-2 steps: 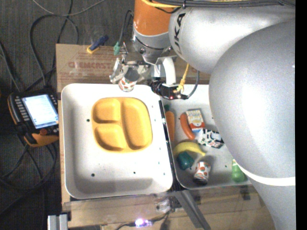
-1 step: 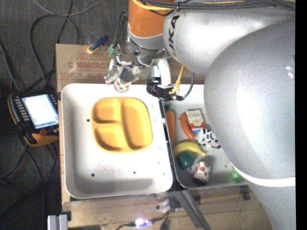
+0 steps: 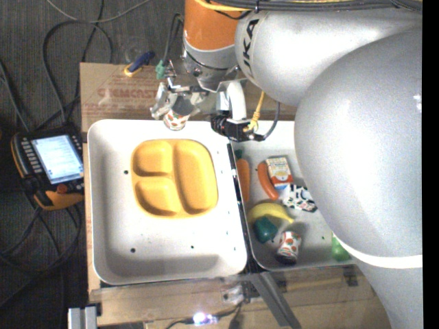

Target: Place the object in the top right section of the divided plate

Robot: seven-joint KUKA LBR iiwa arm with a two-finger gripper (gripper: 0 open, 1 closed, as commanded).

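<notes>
A small white object with red spots (image 3: pixel 177 120) sits between the fingers of the gripper (image 3: pixel 173 112), over the far rim of the left bin (image 3: pixel 103 204) and just beyond the yellow divided plate (image 3: pixel 175 177). The grip looks narrow and near the object's top, so it may slip. Released here, it would probably land on the rim, not in the plate's top right section.

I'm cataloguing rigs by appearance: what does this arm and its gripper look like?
The arm has bulky, rounded light-grey shells with dark lettering and a glossy orange band above the wrist. The gripper is a small metallic assembly with green fittings, and black and yellow cables loop beside it.
</notes>
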